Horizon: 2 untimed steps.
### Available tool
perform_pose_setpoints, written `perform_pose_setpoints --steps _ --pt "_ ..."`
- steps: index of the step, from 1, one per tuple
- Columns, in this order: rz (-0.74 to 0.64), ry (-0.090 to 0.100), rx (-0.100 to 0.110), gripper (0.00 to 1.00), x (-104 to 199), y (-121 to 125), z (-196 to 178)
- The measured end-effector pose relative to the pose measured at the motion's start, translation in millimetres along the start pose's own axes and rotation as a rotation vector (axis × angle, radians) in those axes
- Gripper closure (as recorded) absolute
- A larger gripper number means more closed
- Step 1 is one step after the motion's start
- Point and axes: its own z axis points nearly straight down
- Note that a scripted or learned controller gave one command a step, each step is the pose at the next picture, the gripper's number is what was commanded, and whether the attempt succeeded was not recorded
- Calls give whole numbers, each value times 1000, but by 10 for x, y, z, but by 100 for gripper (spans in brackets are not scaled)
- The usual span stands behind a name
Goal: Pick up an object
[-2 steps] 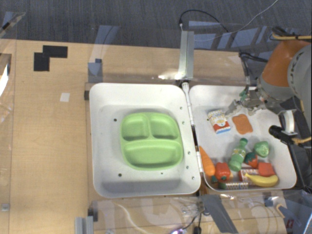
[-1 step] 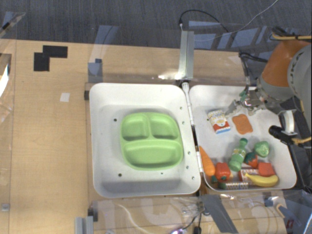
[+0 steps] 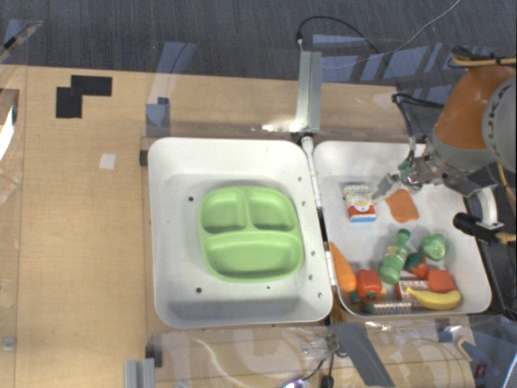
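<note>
In the right bin (image 3: 485, 297) the far floor lies open; toys crowd its near edge: carrot (image 3: 343, 269), green bottle (image 3: 395, 257), banana (image 3: 435, 299). A small carton (image 3: 359, 202) and orange slab (image 3: 401, 207) stand mid-bin. The green tray (image 3: 250, 233) fills the left bin's (image 3: 174, 168) middle.

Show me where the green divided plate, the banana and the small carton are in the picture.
green divided plate (image 3: 251, 233), camera view, its middle.
banana (image 3: 435, 299), camera view, middle of its curve.
small carton (image 3: 359, 201), camera view, its front face.
</note>
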Motion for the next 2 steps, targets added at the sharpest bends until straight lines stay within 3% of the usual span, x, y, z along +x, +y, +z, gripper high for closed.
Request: perform_pose_setpoints --steps 1,2 --pt "32 -7 -20 0 668 174 107" --pt "-272 3 -2 0 -443 294 147"
